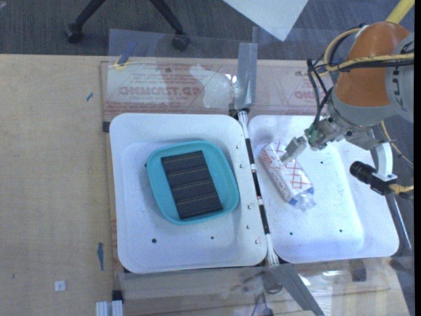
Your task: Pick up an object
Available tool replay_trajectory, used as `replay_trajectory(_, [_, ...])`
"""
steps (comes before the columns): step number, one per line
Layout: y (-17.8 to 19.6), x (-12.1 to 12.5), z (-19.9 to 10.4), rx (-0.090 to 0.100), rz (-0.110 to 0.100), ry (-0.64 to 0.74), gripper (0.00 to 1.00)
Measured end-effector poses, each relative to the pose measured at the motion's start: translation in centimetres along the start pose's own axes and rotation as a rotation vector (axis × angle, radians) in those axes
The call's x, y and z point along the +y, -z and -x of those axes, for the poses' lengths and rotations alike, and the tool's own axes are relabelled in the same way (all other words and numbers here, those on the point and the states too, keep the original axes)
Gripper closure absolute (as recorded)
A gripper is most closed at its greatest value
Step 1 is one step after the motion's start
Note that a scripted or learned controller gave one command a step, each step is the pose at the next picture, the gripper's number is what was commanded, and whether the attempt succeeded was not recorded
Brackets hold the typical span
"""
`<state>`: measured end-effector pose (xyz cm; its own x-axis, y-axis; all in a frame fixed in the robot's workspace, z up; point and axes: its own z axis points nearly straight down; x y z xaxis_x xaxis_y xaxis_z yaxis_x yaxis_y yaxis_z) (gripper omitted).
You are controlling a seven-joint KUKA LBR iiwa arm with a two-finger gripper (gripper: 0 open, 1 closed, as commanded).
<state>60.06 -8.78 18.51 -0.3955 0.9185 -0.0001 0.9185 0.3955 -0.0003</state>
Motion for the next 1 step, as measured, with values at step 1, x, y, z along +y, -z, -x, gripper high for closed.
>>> replay_trajectory(1, [-8.69, -5.4, 0.2, -0.008, 0.011, 0.082, 0.0])
